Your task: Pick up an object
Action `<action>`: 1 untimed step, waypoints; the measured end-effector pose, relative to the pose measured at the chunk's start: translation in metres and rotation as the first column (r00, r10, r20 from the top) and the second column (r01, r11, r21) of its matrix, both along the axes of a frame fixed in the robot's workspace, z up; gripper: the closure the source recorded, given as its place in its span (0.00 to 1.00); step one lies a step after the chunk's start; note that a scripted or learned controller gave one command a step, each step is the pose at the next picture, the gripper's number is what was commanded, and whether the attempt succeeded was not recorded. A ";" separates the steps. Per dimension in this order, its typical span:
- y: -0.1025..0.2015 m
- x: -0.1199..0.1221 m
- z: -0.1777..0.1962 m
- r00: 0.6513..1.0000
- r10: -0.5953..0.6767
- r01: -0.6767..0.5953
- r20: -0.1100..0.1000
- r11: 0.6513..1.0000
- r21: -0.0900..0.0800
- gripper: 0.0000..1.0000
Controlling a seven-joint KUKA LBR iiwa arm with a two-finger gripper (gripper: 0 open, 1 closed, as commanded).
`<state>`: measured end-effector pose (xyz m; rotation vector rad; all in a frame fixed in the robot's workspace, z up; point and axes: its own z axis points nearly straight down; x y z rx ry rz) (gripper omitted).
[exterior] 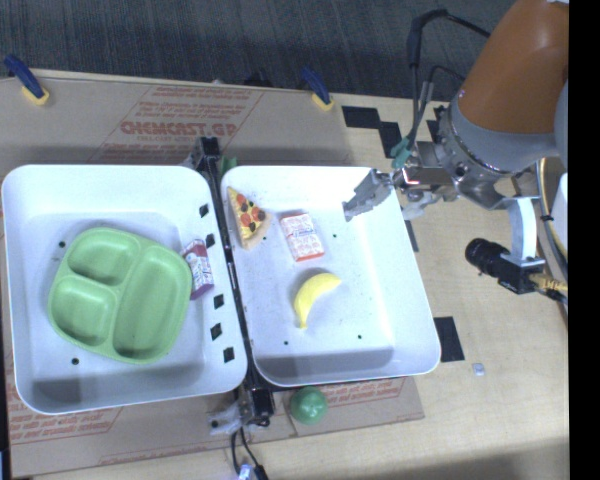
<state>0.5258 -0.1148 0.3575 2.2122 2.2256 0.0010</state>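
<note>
We look down on a pale wooden counter point(500, 368) covered in part by a flat brown cardboard sheet point(160, 118) with red print, held by blue clamps at its far edge. On the sheet sit 2 shallow white plastic bins side by side.

The left bin point(40, 198) holds a light green plastic plate point(120, 293) with 3 compartments, and a small dark red and white packet point(199, 268) lies just beside the plate's right rim.

The right bin point(380, 308) holds 3 things: a toy pizza slice point(246, 215) with orange crust near the far left corner, a small red and white box point(302, 236) just right of it, and a yellow plastic banana point(313, 295) nearer the middle, apart from the box.

A small green ball point(307, 404) rests on the cardboard just outside the right bin's near rim.

The grey arm with its orange band reaches in from the right. Its hand point(364, 198) hangs over the right bin's far right part, well apart from the banana; we cannot tell how it is set, and we see nothing in it.
</note>
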 end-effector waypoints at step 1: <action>-0.044 0.001 -0.105 1.000 -0.001 0.001 -0.009 1.000 0.002 0.00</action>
